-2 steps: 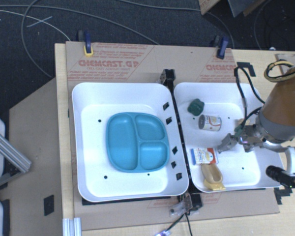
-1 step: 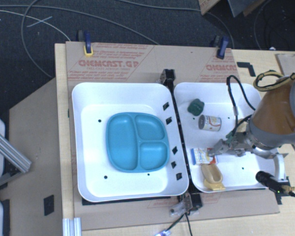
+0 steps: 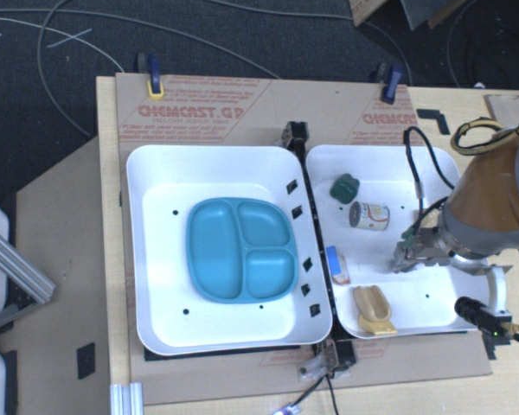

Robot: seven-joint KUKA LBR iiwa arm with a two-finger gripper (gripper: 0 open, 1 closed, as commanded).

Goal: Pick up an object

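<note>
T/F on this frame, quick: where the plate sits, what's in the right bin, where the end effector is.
1. The blue divided plate lies in the left bin. True.
2. The small can stands upright. False: it lies on its side in the right bin.
3. The end effector is over the left bin. False: it is over the right bin, right of the can.
4. A dark green object lies above the can in the view. True.
5. The tan object rests on the plate. False: it lies near the right bin's lower edge.
</note>
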